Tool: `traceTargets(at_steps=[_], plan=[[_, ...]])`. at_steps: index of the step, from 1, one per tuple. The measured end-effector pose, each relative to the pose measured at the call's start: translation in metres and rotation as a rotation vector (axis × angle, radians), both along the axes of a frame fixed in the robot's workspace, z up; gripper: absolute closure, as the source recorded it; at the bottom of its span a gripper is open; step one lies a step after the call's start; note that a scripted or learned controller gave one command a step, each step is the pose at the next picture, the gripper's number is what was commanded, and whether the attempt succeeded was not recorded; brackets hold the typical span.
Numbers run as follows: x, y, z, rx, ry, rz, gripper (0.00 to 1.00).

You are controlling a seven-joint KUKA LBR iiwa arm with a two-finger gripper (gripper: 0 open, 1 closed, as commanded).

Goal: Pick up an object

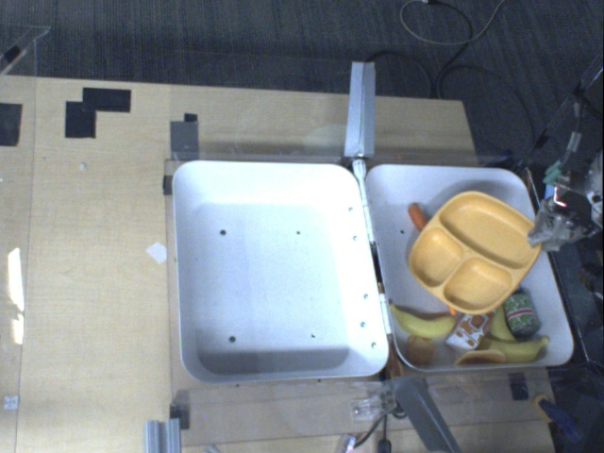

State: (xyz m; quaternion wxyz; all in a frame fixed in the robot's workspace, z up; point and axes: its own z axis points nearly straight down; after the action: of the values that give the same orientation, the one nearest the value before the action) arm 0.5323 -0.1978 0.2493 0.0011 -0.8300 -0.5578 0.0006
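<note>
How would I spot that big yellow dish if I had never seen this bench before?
Look at the right white bin. The yellow divided plate lies tilted across its middle, over bananas and small packets. It is by far the largest item there, with three compartments.

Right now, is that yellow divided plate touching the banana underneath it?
Touching. The camera view shows the yellow plate overlapping the banana at the right bin's near side, its lower rim resting across the banana's top with no gap between them.
</note>
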Motion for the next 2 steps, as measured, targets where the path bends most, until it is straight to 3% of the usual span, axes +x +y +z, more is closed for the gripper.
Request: traceTargets(at_steps=[2], plan=[[0.0019, 0.0041, 0.017, 0.001, 0.005, 0.022, 1.0]])
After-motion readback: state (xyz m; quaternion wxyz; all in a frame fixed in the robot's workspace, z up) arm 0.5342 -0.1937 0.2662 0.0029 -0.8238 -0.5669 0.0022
